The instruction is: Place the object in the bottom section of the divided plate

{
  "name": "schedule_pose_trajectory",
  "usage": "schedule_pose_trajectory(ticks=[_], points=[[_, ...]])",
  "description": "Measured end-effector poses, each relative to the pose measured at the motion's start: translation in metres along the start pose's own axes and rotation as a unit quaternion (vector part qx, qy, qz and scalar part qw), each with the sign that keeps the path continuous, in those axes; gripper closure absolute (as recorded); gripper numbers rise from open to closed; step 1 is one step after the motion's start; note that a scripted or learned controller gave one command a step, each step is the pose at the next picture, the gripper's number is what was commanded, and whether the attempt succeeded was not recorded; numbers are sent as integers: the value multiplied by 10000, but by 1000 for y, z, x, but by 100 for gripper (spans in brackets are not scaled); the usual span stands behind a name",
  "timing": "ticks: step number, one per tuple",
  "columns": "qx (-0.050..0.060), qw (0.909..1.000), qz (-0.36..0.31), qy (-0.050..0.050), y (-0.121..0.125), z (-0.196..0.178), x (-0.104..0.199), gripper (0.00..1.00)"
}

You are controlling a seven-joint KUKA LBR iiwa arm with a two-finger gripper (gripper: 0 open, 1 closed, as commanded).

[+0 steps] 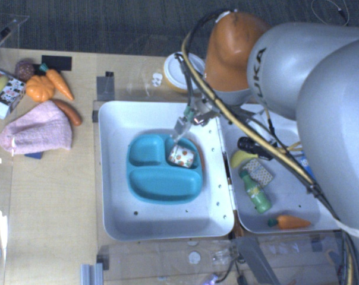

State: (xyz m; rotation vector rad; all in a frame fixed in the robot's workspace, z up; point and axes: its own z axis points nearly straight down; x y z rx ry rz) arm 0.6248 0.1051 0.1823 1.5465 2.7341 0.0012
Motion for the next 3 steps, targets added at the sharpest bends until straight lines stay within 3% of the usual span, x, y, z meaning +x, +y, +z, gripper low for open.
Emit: schedule_pose_trajectory(ticks=[3], points=[[0, 10000, 0, 0, 0, 0, 0, 0]])
